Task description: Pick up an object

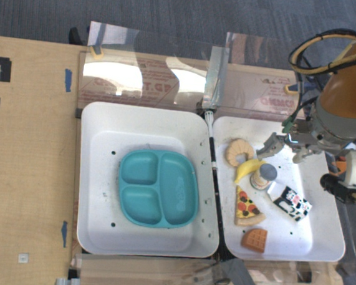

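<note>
Gripper (285, 149) with fingers spread (nothing between them) above right bin (325, 237), near banana (248, 170).

Dark grey carpet floor (178, 7), tan wooden bench (23, 155) with black and blue tape marks, clear glare-streaked panels (147, 73)

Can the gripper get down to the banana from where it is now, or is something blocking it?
Probably yes. The gripper hangs over the right bin, just right of the banana. The croissant and the small grey-topped cylinder crowd the banana closely, leaving little finger room.
</note>
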